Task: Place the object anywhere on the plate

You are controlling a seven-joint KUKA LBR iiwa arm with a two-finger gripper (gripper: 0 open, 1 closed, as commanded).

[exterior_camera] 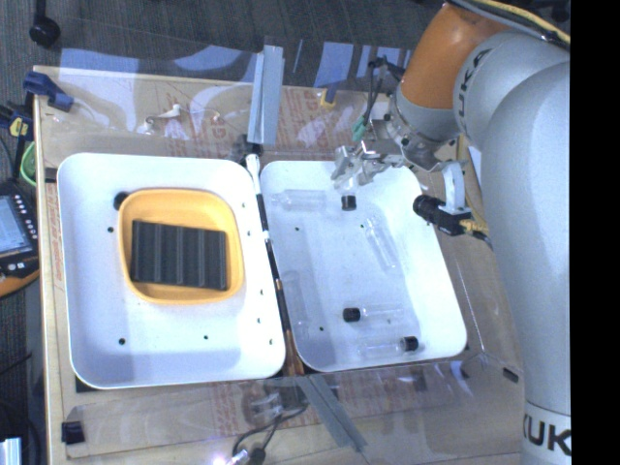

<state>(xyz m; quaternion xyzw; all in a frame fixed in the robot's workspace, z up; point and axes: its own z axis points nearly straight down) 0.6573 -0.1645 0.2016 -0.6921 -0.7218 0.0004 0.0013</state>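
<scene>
A robotics lab: a grey KUKA arm (pixel 523 163) reaches over a wooden table (pixel 174 415) bearing two white bins (pixel 87 337). Cables trail off the edges, a handheld control pendant (pixel 12 235) sits at left, and office-chair casters (pixel 44 33) stand on grey carpet behind.

You see bright, even overhead light washing out the white bins (pixel 165 356); soft shadows fall inside their walls, and the clear vials (pixel 380 242) barely register.
</scene>
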